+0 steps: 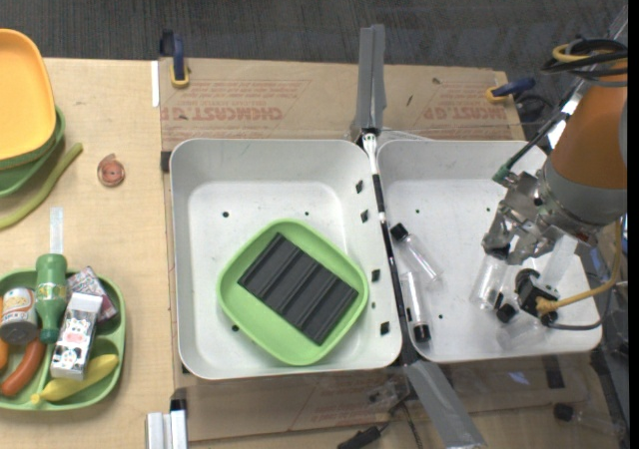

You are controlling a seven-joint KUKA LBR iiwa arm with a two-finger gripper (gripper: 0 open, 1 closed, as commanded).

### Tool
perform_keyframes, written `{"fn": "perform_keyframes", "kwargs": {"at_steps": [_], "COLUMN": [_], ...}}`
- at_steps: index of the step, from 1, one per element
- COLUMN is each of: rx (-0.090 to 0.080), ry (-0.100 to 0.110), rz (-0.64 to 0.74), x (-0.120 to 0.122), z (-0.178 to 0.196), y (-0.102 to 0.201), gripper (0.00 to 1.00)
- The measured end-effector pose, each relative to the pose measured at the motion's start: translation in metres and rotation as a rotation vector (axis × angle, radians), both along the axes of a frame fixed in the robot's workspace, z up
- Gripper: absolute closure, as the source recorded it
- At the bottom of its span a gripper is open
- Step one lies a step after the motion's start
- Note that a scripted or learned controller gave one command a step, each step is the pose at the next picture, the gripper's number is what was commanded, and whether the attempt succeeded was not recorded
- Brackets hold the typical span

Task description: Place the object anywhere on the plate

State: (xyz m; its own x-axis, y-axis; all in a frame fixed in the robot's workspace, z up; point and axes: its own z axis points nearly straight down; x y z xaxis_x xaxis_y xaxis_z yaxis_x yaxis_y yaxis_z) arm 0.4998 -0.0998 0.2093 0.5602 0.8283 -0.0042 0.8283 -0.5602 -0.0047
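We hover our gripper over the right bin, seemingly still at picking. Whether it grasps anything, we cannot tell. Next comes the green plate.

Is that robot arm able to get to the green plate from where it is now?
Probably yes. The green plate lies open in the left bin, nothing above it; the arm hangs over the right bin, with just the low divider between.
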Motion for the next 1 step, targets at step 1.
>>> {"fn": "perform_keyframes", "kwargs": {"at_steps": [1], "rx": [0.0], "ry": [0.0], "rz": [0.0], "x": [0.0001], "z": [0.0001], "y": [0.0], "gripper": [0.0]}}
